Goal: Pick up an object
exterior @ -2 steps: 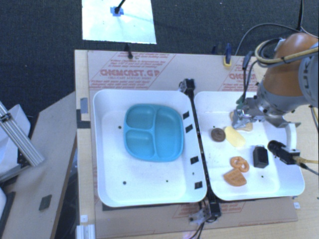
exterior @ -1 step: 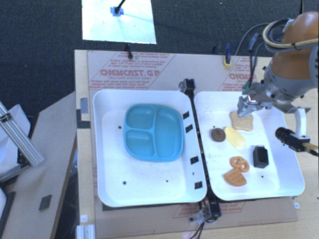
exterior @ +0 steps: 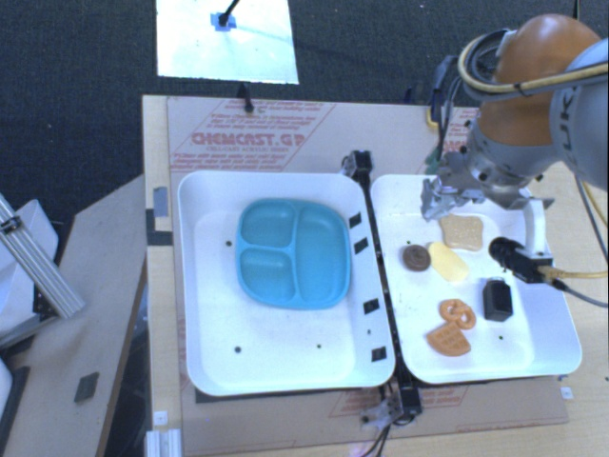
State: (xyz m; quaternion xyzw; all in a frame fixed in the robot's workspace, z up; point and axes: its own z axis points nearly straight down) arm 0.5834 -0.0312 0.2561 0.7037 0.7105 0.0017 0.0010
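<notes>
Nearest us, at the front of the right bin [exterior: 561,355], we see two orange pretzel-shaped pieces [exterior: 453,327], one lying just in front of the other. Just right of them lies a small black block [exterior: 497,299]. Behind the pretzels sit a brown round cookie [exterior: 416,257] and, touching its right side, a pale yellow oblong piece [exterior: 449,262]. Behind that yellow piece lies a tan slice of toast [exterior: 463,231].

We find the claw [exterior: 440,201] hanging just behind and left of the toast, near that bin's back edge. Its metal tips look close to the toast's corner, perhaps touching it, though the slant blurs this. We cannot tell how far the claw is parted, and we see nothing held in it.

Left of the toast, across the divider, the left bin [exterior: 205,350] carries a blue divided plate [exterior: 291,253].
</notes>
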